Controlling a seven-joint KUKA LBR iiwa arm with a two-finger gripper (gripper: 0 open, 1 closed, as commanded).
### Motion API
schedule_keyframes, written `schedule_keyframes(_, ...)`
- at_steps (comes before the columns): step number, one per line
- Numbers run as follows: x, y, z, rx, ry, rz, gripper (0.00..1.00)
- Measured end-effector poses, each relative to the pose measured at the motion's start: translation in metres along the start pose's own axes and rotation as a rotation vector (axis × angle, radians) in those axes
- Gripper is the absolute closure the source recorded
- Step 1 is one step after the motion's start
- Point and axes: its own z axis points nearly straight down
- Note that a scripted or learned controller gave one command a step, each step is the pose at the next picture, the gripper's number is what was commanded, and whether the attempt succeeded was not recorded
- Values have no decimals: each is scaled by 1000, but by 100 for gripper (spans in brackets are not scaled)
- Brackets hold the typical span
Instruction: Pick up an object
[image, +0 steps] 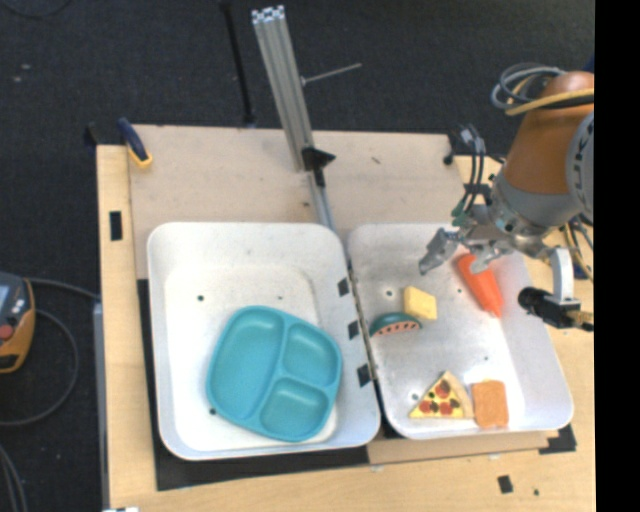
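My gripper (462, 256) hangs over the back part of the right bin (540, 372), open, its two grey fingers spread wide. An orange carrot (484, 288) lies slanted in that bin, and its upper end sits between the fingers; whether they touch it I cannot tell. A yellow cheese wedge (420, 302) lies left of the carrot. Beside the cheese sits a small watermelon slice (394, 324). Near the bin's front edge are a pizza slice (441, 398) and an orange piece of toast (490, 403).
The left bin (180, 260) holds a teal divided plate (275, 372). A metal post (290, 100) slants up from the bench behind the bins. A black fitting (545, 300) juts over the right bin's right rim.
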Motion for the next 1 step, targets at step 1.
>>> schedule_keyframes(1, -5, -10, 51, 4, -1, 2, 0)
